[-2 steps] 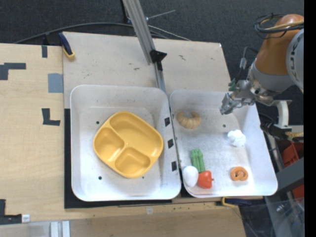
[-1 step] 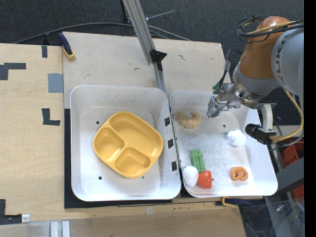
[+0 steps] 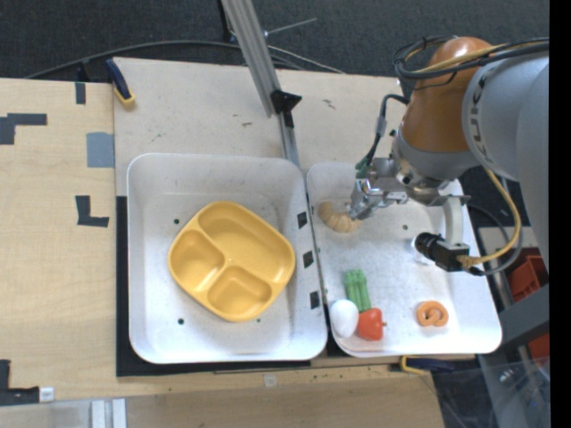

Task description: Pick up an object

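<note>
From above, the surface [image 3: 205, 105] carries two shallow white bins side by side, their inner rims meeting along a seam in the middle. The left bin [image 3: 147, 239] holds a yellow divided tray [image 3: 232, 259] set diagonally near its centre, with bare floor showing all round it up to the walls. In the right bin [image 3: 397, 266], things crowd the near edge: a white egg-like piece [image 3: 343, 316], a red piece [image 3: 370, 323] touching it, a green piece [image 3: 357, 287] just behind those two, and an orange ring [image 3: 432, 314] apart toward the right; the middle of the floor lies open. A tan, rounded object [image 3: 336, 218] sits near the bin's far left corner, close to the seam. The grey arm with its orange band [image 3: 442, 105] reaches in from the right and bends down over that corner, the hand [image 3: 361, 205] just beside the tan object, at its right. Whether the hand is released or clenched, I cannot tell.
</note>
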Tool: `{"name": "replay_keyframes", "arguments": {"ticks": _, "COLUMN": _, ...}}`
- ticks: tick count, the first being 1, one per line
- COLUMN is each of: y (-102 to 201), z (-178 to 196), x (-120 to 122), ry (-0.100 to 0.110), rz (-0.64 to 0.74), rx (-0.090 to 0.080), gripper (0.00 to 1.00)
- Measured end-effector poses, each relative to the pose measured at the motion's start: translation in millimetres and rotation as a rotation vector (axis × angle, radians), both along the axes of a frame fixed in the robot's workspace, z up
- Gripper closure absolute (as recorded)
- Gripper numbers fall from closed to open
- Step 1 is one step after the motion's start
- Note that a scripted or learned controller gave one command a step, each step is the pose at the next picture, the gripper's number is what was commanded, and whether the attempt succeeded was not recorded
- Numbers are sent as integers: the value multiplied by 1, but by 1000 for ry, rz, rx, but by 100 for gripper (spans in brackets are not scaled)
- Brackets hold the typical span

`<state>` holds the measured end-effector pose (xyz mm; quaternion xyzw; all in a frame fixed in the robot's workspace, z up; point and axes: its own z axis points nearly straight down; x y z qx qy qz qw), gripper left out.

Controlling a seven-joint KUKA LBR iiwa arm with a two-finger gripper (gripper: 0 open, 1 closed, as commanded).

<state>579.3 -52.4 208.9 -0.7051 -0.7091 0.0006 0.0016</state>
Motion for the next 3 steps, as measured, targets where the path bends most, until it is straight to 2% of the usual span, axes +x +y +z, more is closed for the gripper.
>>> {"name": "replay_keyframes", "arguments": {"ticks": 1, "y": 47, "z": 14, "x": -22, "ry": -1, "rz": 1, "rx": 1, "gripper": 100}}
{"name": "replay_keyframes", "arguments": {"ticks": 2, "y": 100, "z": 5, "x": -41, "ry": 1, "rz": 1, "rx": 0, "gripper": 100}}
{"name": "replay_keyframes", "arguments": {"ticks": 3, "y": 149, "z": 17, "x": -70, "ry": 1, "rz": 2, "rx": 1, "gripper": 100}}
